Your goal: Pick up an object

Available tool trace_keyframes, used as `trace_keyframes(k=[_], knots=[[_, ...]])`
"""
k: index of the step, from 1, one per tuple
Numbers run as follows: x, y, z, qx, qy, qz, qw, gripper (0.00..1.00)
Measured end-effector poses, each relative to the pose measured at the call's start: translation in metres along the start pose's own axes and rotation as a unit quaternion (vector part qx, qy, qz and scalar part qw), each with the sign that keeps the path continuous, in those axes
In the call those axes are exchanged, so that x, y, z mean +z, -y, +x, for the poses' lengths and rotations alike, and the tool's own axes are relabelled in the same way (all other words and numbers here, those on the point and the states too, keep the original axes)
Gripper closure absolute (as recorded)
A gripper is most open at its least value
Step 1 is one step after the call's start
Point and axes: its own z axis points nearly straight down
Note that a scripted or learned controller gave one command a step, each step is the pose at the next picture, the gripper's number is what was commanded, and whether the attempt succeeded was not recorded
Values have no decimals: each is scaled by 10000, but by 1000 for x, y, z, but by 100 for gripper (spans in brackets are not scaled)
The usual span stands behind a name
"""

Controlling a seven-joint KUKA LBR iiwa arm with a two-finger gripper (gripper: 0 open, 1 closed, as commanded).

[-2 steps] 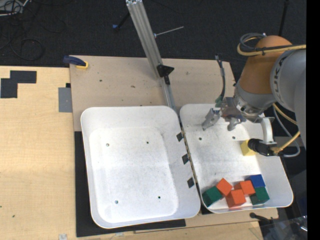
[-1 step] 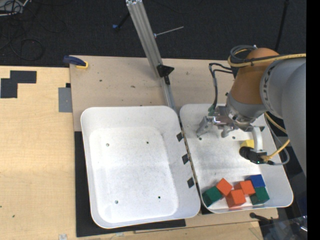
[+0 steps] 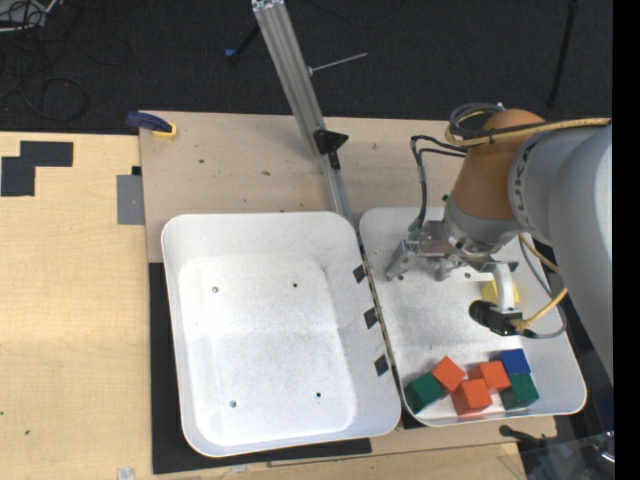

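Small coloured cubes are sitting bunched in the near corner of the right shallow white bin [image 3: 432, 320]: a green cube [image 3: 426, 391], an orange cube [image 3: 449, 373], a second orange cube [image 3: 472, 396], a third orange cube [image 3: 494, 374], a blue cube [image 3: 514, 360] and a second green cube [image 3: 520, 395]. They are touching or lying just beside one another, all on the bin floor, so nothing is being lifted.

The grey arm with the orange band [image 3: 490, 183] is reaching in from the right. It is hanging its jaws over the far half of that same bin, well apart from the cluster. I can't tell from this angle whether the jaws are released or clenched, but no cube is showing between them.

My read is that the pick is not yet happening. Moving to the near corner, dropping onto one cube, closing and lifting are all looking outstanding. The tight packing against the bin wall is looking like the awkward part.
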Motion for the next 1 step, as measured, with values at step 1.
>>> trace_keyframes(k=[1], knots=[[-9, 0, 2, -8, -20, 14, 10000, 100]])
